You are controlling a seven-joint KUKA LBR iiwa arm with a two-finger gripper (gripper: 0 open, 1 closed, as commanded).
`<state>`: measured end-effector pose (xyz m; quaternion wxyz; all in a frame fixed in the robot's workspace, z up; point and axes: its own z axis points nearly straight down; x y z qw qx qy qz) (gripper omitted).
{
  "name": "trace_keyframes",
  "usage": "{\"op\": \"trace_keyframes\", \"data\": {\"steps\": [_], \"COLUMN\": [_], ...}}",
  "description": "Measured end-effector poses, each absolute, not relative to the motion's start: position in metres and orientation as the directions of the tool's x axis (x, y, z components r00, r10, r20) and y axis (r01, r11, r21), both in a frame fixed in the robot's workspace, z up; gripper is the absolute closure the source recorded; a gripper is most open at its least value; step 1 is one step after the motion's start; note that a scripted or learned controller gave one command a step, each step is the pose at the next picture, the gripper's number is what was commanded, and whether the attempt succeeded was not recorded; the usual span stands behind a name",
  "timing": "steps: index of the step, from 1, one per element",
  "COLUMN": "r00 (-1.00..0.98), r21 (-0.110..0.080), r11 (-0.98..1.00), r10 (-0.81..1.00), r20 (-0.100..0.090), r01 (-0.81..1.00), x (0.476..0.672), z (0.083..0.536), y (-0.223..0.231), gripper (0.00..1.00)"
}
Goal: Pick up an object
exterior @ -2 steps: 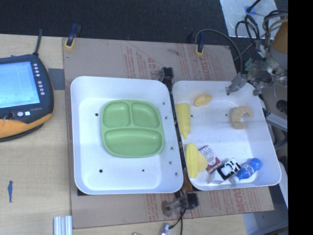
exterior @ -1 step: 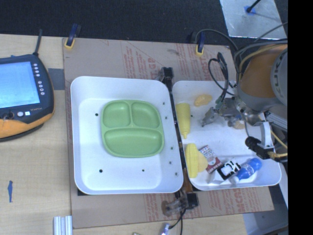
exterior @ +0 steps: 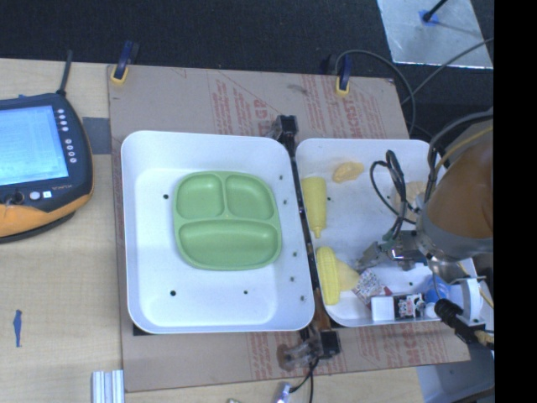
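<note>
The right bin (exterior: pixel 361 212) holds several small things. A pale yellow long piece (exterior: pixel 314 204) lies along its left wall, with a yellow corn cob (exterior: pixel 327 274) just below it. A small yellow lump (exterior: pixel 346 172) sits near the bin's far edge. A crumpled red-and-white speckled item (exterior: pixel 367 286) rests near the front wall. My gripper (exterior: pixel 379 257) reaches in from the right, low over the bin's right half, just above the speckled item and right of the corn cob. The grey wrist and orange band (exterior: pixel 466 196) hide the bin's right side.
The left bin (exterior: pixel 147 225) holds a green divided plate (exterior: pixel 226 220). A handheld screen unit (exterior: pixel 38 162) lies on the bench at far left. Black cables (exterior: pixel 393 179) loop over the right bin's far right corner. Clamps hold the cardboard at its far edge.
</note>
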<state>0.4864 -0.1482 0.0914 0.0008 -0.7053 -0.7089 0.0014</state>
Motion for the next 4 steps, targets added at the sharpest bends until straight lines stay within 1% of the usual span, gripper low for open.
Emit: {"op": "trace_keyframes", "data": {"steps": [1, 2, 3, 4], "r00": [-0.004, -0.008, -0.004, -0.003], "r21": [0.0, -0.005, -0.002, -0.003], "r11": [0.004, 0.008, 0.004, 0.003], "r10": [1.0, 1.0, 1.0, 1.0], "r20": [-0.002, 0.0, 0.001, 0.0], "r01": [1.0, 1.0, 1.0, 1.0], "x": [0.595, 0.608, 0.656, 0.632], "z": [0.138, 0.091, 0.092, 0.092], "y": [-0.212, -0.211, -0.212, -0.192], "gripper": [0.0, 0.0, 0.0, 0.0]}}
